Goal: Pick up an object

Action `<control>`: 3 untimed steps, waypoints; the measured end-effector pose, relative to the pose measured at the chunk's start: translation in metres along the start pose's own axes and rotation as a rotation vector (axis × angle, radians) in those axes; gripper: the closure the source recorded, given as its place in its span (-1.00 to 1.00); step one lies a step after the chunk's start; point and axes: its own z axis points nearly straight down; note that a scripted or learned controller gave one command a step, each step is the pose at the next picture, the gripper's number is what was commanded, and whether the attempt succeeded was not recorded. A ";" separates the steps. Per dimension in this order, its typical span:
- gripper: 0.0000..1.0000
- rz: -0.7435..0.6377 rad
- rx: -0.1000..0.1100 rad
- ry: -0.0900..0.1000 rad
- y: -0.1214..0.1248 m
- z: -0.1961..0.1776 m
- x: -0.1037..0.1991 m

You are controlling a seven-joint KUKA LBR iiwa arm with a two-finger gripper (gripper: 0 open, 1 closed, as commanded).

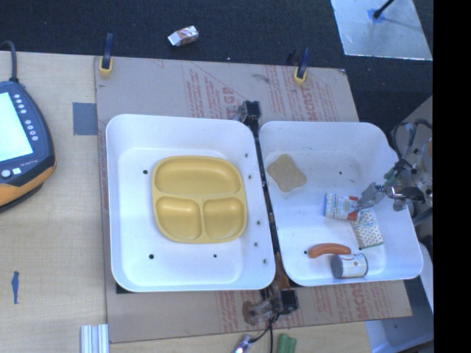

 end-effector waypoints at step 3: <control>1.00 -0.001 0.001 0.002 0.090 -0.035 0.081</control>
